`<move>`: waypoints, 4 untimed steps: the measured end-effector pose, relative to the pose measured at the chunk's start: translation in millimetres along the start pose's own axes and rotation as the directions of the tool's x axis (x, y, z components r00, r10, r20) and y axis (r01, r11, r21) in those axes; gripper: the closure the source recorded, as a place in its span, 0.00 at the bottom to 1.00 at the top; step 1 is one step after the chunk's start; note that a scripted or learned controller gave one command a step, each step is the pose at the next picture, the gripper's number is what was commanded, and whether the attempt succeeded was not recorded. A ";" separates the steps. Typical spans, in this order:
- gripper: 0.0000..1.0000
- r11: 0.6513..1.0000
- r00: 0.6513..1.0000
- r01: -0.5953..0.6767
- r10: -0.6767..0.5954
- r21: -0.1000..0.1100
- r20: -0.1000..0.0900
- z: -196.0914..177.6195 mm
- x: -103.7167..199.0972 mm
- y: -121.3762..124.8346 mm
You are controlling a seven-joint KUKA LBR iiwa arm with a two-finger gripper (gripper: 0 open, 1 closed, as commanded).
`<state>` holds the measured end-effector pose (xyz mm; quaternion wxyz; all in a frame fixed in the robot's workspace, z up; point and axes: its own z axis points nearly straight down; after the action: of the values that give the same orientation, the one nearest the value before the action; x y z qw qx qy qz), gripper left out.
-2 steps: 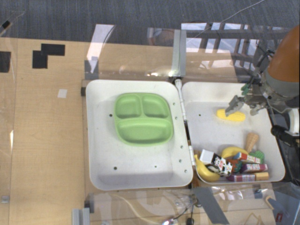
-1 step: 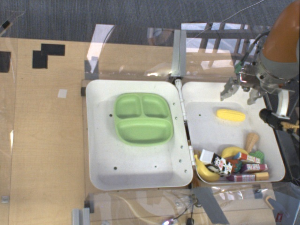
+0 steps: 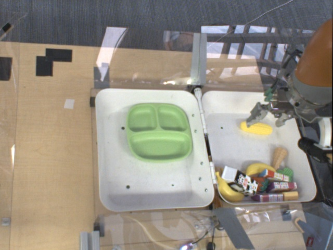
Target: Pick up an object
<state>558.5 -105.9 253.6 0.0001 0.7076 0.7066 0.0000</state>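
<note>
The yellow oblong piece [image 3: 256,128] lies alone on the bare floor of the right bin [image 3: 229,145], apart from the heap, which I judge makes it the easy pick. It looks smooth, rounded plastic. My tool [image 3: 269,114] hangs just above it, fingers spread to either side, pinching nothing yet. The toy pile [image 3: 260,181] crowds the near corner; a green divided plate [image 3: 158,132] fills the left bin [image 3: 112,155].

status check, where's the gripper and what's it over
Gripper open, hovering at yellow piece in right bin. Nothing held. Toy pile apart, near front edge.
</note>
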 end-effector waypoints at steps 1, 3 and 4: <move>0.00 1.000 1.000 -0.001 0.001 0.001 0.000 106.0 -88.2 29.7; 0.00 0.977 0.977 -0.211 0.211 -0.002 0.000 8.8 -81.4 48.5; 0.00 0.958 0.958 -0.287 0.287 0.001 0.000 87.8 -92.8 22.2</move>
<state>580.6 -198.7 165.8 -0.0005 0.8025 0.5966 -0.0002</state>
